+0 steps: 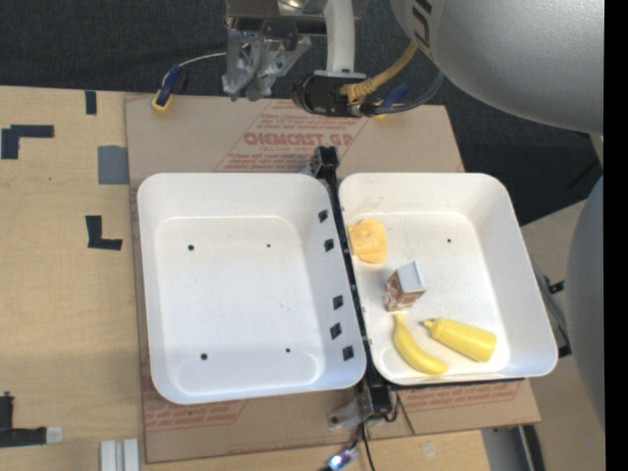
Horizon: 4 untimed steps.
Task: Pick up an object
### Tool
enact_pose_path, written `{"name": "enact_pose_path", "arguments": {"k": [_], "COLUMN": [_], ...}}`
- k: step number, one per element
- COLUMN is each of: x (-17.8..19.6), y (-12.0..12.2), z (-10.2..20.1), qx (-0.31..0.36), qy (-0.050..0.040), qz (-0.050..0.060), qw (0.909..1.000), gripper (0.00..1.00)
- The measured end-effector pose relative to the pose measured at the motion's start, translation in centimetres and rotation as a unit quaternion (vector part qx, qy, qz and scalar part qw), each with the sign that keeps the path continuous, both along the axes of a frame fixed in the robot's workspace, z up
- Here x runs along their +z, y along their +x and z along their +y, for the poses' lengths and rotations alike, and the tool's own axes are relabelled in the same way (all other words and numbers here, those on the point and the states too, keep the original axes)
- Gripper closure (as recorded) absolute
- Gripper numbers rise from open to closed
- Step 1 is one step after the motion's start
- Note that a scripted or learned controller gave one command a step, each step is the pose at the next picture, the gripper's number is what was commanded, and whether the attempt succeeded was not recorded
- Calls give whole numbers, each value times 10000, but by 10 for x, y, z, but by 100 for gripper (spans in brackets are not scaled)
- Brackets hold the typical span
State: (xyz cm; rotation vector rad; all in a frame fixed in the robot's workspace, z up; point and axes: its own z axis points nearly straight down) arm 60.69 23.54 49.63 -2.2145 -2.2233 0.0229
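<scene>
While claw [253,75] hangs beyond bins' far edge, nothing between fingers, I can't tell its spread. Yellow bottle [461,336], banana [416,347], small box [405,285] sit well below-right of claw. Risk I judge: clustered items, descent nudges neighbour, grasp slips.

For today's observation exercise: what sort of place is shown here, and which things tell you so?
Probably a robotics lab test bench. A grey robot arm hangs over two white bins clipped together on cardboard, and toy food, a banana and a mustard bottle, lies ready for picking.
</scene>
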Motion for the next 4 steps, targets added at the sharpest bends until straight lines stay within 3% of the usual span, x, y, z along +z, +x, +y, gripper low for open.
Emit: {"name": "enact_pose_path", "arguments": {"k": [1, 2, 3, 4], "x": [0, 6, 5, 11], "y": [0, 1, 1, 3], "z": [0, 1, 1, 3], "qx": [-1, 9, 7, 17], "qy": [-1, -20, -22, -40], "qz": [4, 32, 37, 64], "qw": [10000, 10000, 10000, 10000], "gripper": [0, 100, 0, 100]}}
